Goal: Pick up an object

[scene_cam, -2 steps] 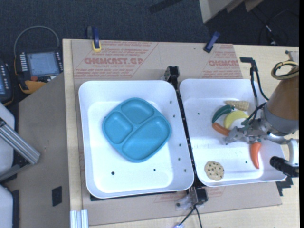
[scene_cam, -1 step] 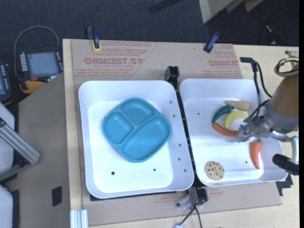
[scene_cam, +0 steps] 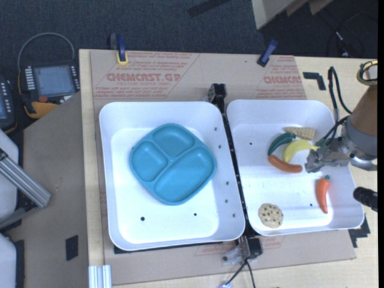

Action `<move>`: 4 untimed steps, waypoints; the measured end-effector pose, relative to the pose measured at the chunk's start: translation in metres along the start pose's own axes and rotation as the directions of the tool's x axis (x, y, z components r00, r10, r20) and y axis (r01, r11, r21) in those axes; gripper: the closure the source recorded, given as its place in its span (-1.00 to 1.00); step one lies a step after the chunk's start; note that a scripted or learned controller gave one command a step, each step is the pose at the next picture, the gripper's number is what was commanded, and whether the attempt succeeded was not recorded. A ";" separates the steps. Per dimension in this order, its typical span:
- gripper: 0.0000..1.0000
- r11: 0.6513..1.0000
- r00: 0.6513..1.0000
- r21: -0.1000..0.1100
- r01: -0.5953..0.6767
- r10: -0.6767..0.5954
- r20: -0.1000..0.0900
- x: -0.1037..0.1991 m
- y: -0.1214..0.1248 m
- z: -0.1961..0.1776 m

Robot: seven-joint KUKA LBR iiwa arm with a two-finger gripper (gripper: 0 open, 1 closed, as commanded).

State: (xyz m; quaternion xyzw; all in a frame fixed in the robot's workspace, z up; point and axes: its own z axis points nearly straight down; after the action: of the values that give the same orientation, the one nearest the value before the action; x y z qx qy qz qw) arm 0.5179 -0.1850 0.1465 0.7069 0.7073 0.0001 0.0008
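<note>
Where the arm reaches in from the right, gripper sits low in right bin; finger state cannot tell; just beside red sausage, yellow banana; carrot near, cookie apart.

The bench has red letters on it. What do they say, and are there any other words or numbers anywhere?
"CHEMCAST G.P": red print on the brown board behind the left bin.
"CHEMCAS": the same red print on the board behind the right bin; its end is cut short.
Smaller red lines above and below both prints: too blurred to read.
The screen of the handheld unit at far left: too small to read.
</note>
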 end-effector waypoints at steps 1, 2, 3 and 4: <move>1.00 1.000 1.000 -0.006 0.002 -0.002 0.002 0.006 0.010 -0.050; 1.00 1.000 1.000 -0.007 0.002 -0.002 0.002 0.011 0.007 -0.111; 1.00 1.000 1.000 -0.002 0.006 -0.006 -0.001 0.067 0.025 -0.107; 1.00 1.000 1.000 0.003 0.007 -0.007 -0.003 0.129 0.025 -0.100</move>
State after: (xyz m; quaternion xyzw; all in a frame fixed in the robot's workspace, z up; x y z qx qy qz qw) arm 0.5423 -0.0563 0.2469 0.7046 0.7096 0.0001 -0.0015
